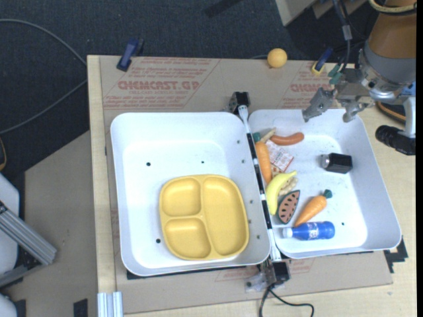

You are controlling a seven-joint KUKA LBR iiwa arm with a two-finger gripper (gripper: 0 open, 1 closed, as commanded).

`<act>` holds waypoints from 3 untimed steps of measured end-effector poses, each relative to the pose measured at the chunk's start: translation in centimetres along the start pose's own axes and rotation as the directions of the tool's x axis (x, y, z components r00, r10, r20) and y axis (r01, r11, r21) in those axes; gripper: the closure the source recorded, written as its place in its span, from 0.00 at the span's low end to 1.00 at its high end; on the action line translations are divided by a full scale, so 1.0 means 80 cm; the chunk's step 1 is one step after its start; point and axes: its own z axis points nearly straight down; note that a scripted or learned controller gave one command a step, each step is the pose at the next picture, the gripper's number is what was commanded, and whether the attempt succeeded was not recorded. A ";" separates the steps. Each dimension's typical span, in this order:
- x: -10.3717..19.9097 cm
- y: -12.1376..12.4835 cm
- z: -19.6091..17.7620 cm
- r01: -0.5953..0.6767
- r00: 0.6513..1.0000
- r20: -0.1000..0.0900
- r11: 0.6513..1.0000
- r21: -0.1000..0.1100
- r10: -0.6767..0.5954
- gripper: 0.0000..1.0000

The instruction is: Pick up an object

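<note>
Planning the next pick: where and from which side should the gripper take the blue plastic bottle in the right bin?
Grip the blue plastic bottle across the middle of its body, coming straight down from above. It lies on its side, white cap toward the bins' divider, with bare floor in front and behind; only the orange toy carrot lies near.

Arm (395,18) cropped at top-right corner

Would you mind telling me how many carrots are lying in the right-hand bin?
2. One carrot lies along the bin's left wall, beside the banana. The other carrot lies lower, just above the blue bottle. Others may be hidden in the pile.
</note>
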 end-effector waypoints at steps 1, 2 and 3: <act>-0.022 -0.032 0.207 -0.002 1.000 -0.001 1.000 0.004 0.002 0.00; -0.068 -0.124 0.233 -0.002 1.000 0.001 1.000 0.003 0.002 0.00; -0.057 -0.174 0.232 -0.003 1.000 0.003 1.000 -0.002 0.003 0.00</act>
